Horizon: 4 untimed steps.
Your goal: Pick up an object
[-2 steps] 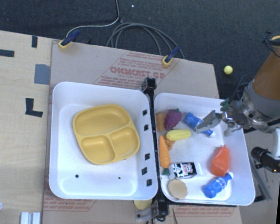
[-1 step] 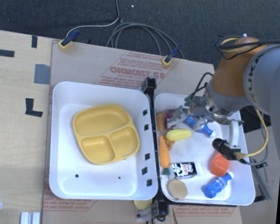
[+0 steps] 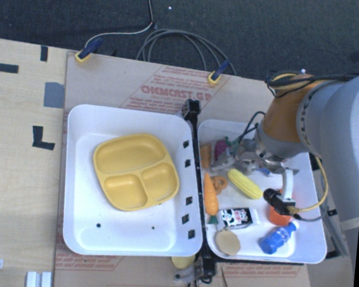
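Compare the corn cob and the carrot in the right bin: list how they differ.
Colour: the corn cob is yellow, the carrot orange.
Pose: the corn cob lies slanting across the bin, the carrot runs nearly straight along the bin's left wall.
Shape: the corn cob looks thicker and blunt-ended, the carrot slimmer and tapered.
Place: the corn cob lies nearer the tool than the carrot.
Both lie flat in the right bin.

The yellow divided plate (image 3: pixel 137 171) looks like smooth matt plastic; both white bins (image 3: pixel 79 161) are smooth plastic, resting on brown printed cardboard (image 3: pixel 166 90).
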Each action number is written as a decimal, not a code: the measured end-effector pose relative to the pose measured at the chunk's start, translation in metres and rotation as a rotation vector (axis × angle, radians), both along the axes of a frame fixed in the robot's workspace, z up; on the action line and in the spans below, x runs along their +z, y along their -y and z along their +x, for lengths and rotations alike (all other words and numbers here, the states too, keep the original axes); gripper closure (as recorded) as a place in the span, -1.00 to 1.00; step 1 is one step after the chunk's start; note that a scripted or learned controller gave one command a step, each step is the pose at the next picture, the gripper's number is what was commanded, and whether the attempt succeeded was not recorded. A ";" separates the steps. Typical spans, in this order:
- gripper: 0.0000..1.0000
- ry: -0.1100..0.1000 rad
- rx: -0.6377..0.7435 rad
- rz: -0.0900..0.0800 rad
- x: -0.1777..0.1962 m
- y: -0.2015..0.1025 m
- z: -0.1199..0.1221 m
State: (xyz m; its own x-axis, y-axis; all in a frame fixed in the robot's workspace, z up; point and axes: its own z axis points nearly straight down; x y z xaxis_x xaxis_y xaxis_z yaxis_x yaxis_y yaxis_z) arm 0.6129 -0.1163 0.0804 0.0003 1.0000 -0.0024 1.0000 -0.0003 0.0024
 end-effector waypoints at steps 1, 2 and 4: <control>-1.00 -0.049 -0.005 0.007 0.002 0.000 0.049; -1.00 -0.043 -0.011 -0.007 0.003 -0.009 0.047; -1.00 0.002 -0.001 0.001 0.007 0.016 -0.015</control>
State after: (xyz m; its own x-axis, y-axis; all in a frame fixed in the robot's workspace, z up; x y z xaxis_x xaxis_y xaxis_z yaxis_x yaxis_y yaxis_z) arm 0.5981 -0.1321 0.0871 0.0011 1.0000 -0.0014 1.0000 -0.0011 0.0042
